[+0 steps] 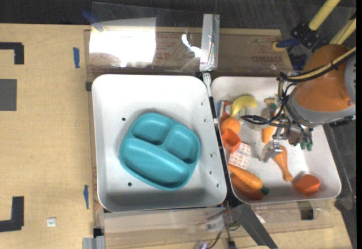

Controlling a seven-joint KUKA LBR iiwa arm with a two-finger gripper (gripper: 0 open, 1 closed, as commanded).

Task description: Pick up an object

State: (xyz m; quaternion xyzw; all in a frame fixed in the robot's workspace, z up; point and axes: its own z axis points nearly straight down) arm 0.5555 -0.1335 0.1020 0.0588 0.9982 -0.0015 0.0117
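The right bin (323, 154) holds several toy foods: a yellow banana (244, 103), an orange pepper-like piece (230, 131), a white packet with red print (240, 155), a fat carrot (246, 177), a thin orange stick (285, 166) and a red-orange round piece (307, 184). My gripper (272, 150) hangs low over the middle of this bin. It is just right of the packet and at the upper end of the thin orange stick. The wrist and cables hide what lies directly under it.
The left bin (113, 106) carries a teal divided plate (161, 149). A clear plastic sheet (153, 44) and a taped post (210, 38) stand behind the bins. The arm's orange band (322, 86) overhangs the right bin's far right corner.
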